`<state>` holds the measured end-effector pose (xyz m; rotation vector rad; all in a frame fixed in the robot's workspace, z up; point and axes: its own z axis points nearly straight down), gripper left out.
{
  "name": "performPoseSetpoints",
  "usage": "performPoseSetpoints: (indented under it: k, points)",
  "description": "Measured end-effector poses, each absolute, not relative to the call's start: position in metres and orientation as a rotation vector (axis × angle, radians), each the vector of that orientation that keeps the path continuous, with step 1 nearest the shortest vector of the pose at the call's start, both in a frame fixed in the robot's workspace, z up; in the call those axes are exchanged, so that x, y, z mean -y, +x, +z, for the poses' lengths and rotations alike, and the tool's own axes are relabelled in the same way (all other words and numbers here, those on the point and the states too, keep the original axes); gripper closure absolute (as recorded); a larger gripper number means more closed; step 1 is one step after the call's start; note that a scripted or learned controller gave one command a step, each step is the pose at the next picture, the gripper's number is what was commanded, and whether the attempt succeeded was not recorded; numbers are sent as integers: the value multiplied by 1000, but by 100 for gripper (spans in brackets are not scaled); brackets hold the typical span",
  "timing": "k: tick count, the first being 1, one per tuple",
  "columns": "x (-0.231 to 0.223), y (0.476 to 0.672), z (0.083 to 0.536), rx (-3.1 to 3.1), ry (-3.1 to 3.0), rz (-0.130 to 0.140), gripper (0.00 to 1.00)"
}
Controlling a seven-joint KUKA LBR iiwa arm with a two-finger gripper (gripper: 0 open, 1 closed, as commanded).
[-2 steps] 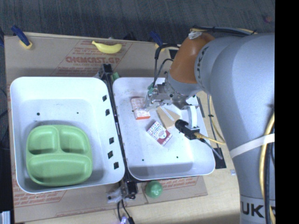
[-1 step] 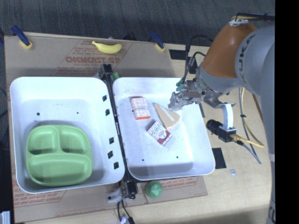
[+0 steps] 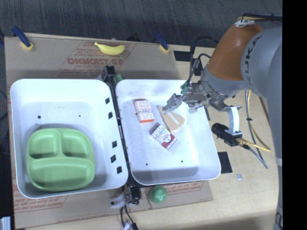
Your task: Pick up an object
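A: Camera view — what is seen in the right bin (image 3: 204, 164)?

B: Three things are seen there: a small red-and-white box (image 3: 143, 110), a second small box (image 3: 163, 136) with a red print, and a tan wedge-shaped block (image 3: 175, 120) lying between them, toward the right wall.

A: Where is the gripper (image 3: 173, 103) placed?

B: It is held low over the upper end of the tan block, reaching in from the right. Whether the fingers are spread or closed cannot be told, and nothing is clearly seen between them.

A: And the left bin (image 3: 19, 92)?

B: A green divided tray (image 3: 60, 158) is lying in its lower left part. A yellow banana (image 3: 110, 47) is resting on the cardboard (image 3: 72, 59) above the bins, and a green ball (image 3: 157, 193) below them.
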<state>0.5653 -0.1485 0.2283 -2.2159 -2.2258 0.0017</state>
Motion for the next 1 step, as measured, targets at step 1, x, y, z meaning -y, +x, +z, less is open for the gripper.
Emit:
performPoseSetpoints:
  k: [1]
  points:
    - [120, 500, 96, 2234, -2217, -7, 0]
